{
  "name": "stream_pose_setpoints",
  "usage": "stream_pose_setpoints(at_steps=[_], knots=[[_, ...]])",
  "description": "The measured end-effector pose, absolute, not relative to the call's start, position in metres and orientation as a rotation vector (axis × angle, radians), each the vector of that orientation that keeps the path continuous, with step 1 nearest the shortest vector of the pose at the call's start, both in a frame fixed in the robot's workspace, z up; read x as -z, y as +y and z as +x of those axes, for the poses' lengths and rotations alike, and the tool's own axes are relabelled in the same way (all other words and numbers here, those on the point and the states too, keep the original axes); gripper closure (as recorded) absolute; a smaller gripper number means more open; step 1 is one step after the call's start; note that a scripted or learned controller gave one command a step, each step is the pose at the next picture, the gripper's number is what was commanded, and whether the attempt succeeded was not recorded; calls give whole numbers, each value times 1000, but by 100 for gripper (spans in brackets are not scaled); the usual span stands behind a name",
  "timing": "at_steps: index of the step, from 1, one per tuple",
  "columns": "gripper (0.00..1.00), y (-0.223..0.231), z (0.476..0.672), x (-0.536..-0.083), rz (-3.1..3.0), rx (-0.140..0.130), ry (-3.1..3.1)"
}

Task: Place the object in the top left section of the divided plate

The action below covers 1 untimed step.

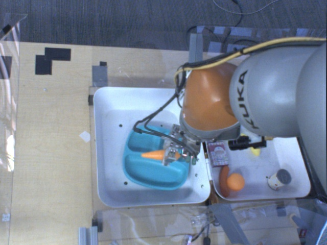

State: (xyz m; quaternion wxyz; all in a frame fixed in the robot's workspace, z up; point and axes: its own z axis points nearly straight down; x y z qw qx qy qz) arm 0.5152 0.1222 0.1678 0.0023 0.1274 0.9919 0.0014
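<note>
The gripper (pixel 172 156) is hovering at the small orange carrot-shaped toy (pixel 152 155) on the blue divided plastic plate (pixel 153 176) — finger state unclear. It's looking light, stiff, slick — pinching mid-body seems best.

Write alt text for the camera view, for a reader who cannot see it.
A grey robot arm with an orange band reaches from the right, its gripper over a blue divided plate in the left white bin, touching an orange carrot lying across the plate. The right bin holds an orange ball.
</note>
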Motion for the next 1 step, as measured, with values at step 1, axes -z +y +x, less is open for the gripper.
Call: stream_pose_setpoints(at_steps=[1], knots=[[100,100,488,-185,229,-4,3127]])
